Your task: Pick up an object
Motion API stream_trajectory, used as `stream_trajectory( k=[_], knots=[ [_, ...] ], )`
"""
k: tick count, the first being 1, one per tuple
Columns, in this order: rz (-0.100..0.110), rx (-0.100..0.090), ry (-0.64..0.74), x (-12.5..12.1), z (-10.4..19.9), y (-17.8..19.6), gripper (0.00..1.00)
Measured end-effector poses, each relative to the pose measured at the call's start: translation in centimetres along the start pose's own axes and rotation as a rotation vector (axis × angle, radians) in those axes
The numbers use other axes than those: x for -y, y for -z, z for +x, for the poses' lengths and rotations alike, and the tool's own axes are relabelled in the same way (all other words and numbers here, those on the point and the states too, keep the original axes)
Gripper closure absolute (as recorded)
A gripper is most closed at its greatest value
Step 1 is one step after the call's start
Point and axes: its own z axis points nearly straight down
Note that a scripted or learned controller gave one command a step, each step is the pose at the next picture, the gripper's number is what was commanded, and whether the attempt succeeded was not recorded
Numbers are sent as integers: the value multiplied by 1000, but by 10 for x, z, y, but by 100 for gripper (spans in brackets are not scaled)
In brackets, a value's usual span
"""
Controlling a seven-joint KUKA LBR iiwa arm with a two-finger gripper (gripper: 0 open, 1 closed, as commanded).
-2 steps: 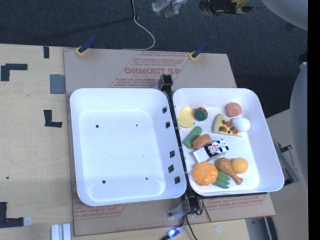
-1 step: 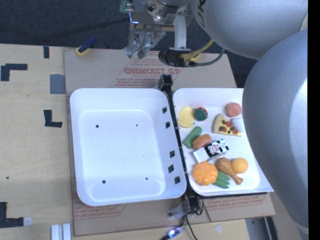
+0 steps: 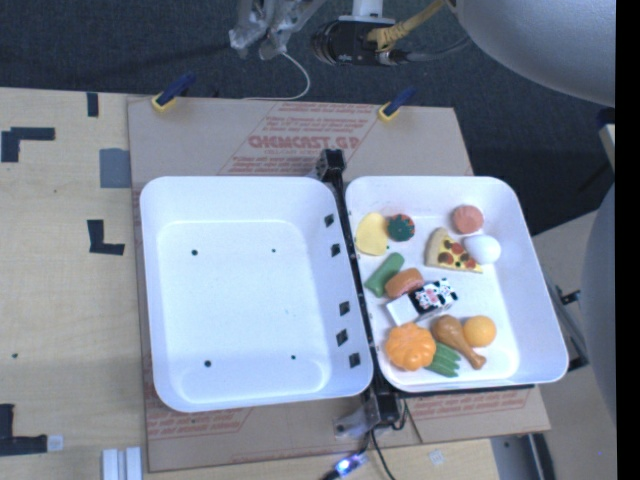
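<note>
The right bin point(image 3: 530, 298) holds several toy foods: a yellow piece point(image 3: 372, 234), a pizza slice point(image 3: 452, 251), a white egg point(image 3: 483, 249), a pink round point(image 3: 466, 218), a hot dog point(image 3: 404, 283), a black-and-white carton point(image 3: 430, 298), an orange pumpkin point(image 3: 410, 346) and a drumstick point(image 3: 458, 336). My gripper point(image 3: 256, 44) hangs at the top of the view, well beyond the far edge of both bins and off the cardboard. Its fingers stand apart, open, with nothing between them.
The left bin point(image 3: 160, 298) lies beside the right one, and black clips run along the shared wall point(image 3: 345, 298). Both rest on a cardboard sheet point(image 3: 300, 138) held by yellow and blue clamps. Cables and a mount point(image 3: 360, 38) sit near the gripper.
</note>
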Motion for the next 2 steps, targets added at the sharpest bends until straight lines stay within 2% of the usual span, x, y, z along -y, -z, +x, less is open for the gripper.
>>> stream_trajectory(
  k=[1, 2],
  knots=[
    [33, 15, -11, -1, -19, -215, 100],
    [3, 4, -6, -20, -11, -87, 100]
  ],
)
